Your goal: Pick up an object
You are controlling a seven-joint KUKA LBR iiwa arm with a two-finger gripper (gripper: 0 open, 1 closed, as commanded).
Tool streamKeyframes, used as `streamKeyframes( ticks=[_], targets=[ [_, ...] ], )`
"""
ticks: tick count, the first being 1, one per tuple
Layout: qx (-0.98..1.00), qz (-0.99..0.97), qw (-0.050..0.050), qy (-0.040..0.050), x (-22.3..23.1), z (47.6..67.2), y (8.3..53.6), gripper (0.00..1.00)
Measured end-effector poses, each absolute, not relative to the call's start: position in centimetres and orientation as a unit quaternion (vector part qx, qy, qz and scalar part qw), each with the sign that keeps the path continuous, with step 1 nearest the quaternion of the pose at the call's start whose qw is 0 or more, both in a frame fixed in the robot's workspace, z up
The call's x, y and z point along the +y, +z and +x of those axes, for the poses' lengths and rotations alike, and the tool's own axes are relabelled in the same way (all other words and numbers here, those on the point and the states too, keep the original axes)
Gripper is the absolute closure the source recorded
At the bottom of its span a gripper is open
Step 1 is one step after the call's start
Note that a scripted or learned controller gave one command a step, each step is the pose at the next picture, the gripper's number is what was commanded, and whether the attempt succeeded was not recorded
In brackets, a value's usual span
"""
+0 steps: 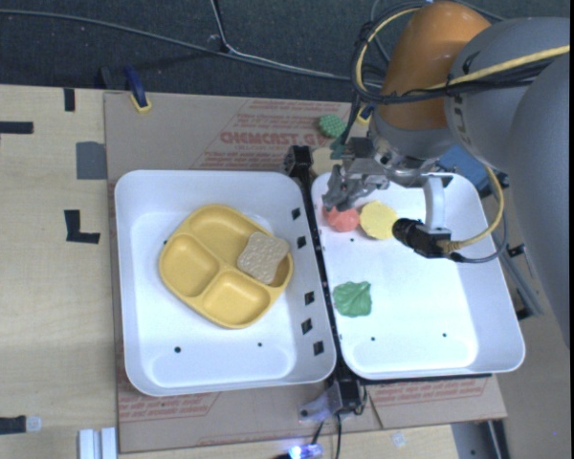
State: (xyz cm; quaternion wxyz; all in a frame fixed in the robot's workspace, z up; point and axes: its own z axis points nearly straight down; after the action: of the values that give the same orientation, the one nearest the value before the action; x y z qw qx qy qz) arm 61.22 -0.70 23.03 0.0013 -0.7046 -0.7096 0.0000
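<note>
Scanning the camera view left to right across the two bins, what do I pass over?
Yellow divided plastic plate → tan square cracker on its right side → green leafy toy piece → round yellow toy piece. The red piece and gripper overlap, so I skip them.

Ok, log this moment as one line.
gripper: over small red toy, right white bin | grasp: unclear | yellow divided plate: left bin

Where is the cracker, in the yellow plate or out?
In: the cracker lies on the yellow plate, across its right-hand compartments.
</note>
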Motion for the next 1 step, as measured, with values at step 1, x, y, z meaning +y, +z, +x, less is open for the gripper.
streamKeyframes(
  ticks=[1],
  targets=[
    [-0.71,-0.705,0.001,-0.0001,4.64,60.95,23.5,1.0]
  ],
)
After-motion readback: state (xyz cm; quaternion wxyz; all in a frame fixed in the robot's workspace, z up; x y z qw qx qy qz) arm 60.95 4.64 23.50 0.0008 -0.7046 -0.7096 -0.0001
